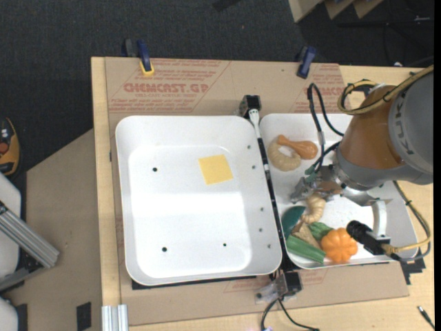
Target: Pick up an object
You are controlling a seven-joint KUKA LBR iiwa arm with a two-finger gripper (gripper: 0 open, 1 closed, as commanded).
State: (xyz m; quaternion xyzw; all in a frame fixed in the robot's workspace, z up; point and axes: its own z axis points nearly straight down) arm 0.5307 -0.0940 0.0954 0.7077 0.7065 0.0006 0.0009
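Count: two white bins, left bin [138, 185] and right bin [275, 126], on one worktop [103, 185]. Left bin holds one item, a yellow square [216, 169]. Right bin shows about five: one chicken leg [298, 147], one cream round piece [284, 158], one orange pepper [339, 245], one green vegetable [305, 247], one teal piece [293, 217], plus a pale item [315, 208] partly hidden by the one arm [375, 140]; two blue clamps [144, 55] at the worktop's far edge.
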